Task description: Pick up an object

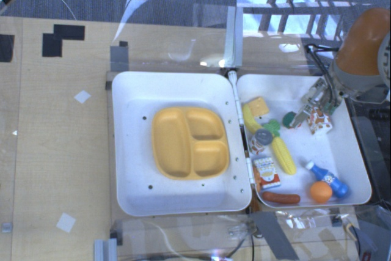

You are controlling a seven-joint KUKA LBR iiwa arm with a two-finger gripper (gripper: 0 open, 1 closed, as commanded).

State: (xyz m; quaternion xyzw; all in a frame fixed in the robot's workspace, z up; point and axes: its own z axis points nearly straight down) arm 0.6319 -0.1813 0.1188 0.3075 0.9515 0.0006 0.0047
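Smooth white plastic bins (131, 192); matt yellow plastic tray (189, 142); pale wood-grain table (55, 150); glossy orange arm band (360, 43).

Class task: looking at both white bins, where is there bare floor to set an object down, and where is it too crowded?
Free: the left bin floor around the yellow divided tray, and a patch of the right bin between the corn and its right wall. Crowded: the right bin's left side and bottom corner, near the orange and blue bottle.
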